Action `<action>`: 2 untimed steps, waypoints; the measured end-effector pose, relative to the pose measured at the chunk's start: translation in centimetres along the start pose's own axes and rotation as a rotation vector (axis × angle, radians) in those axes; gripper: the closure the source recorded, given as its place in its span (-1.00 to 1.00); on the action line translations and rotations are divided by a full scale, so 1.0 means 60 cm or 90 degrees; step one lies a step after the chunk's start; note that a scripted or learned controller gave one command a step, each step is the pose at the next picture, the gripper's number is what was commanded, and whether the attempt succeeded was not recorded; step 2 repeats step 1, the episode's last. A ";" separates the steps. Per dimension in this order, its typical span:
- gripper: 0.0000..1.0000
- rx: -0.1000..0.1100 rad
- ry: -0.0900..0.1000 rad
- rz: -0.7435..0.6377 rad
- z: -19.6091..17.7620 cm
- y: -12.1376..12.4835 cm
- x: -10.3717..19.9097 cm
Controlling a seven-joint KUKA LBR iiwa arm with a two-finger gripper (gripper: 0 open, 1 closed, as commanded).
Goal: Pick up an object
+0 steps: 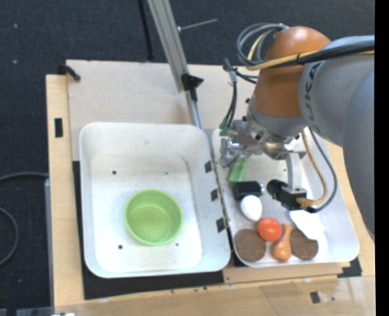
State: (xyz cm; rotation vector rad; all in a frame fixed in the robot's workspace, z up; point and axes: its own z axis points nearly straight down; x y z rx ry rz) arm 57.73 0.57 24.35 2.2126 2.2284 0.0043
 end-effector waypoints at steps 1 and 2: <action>1.00 0.001 0.000 0.000 0.019 0.032 0.086; 1.00 0.001 0.000 0.000 0.019 0.032 0.086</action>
